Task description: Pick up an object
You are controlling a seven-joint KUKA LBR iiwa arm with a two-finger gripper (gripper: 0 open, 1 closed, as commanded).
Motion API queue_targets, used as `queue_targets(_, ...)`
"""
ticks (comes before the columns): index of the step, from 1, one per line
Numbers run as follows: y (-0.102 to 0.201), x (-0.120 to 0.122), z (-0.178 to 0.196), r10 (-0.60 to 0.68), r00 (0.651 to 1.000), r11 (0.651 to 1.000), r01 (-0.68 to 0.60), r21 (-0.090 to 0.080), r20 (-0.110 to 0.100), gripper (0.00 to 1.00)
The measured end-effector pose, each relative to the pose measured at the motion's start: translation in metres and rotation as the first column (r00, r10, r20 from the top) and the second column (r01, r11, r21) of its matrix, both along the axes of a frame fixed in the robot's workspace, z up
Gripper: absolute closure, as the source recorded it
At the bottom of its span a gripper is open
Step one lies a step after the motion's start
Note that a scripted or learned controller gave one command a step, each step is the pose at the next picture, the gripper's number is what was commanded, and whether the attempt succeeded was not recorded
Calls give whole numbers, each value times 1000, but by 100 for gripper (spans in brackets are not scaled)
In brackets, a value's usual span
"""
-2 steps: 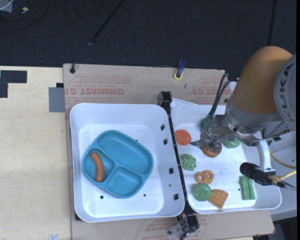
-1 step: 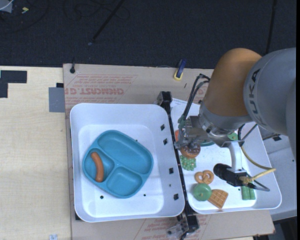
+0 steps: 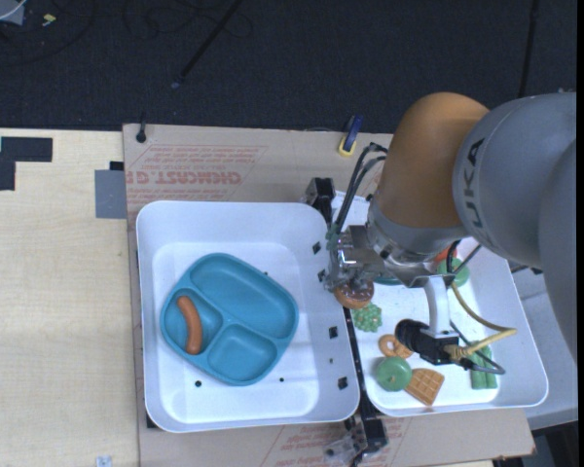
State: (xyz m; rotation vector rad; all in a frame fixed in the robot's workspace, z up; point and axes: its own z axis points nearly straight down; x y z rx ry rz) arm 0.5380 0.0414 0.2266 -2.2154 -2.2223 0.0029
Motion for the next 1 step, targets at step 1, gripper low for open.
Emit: queue_targets(1, -5, 15, -4, -3, 1000, 1000, 3, -1, 1, 100)
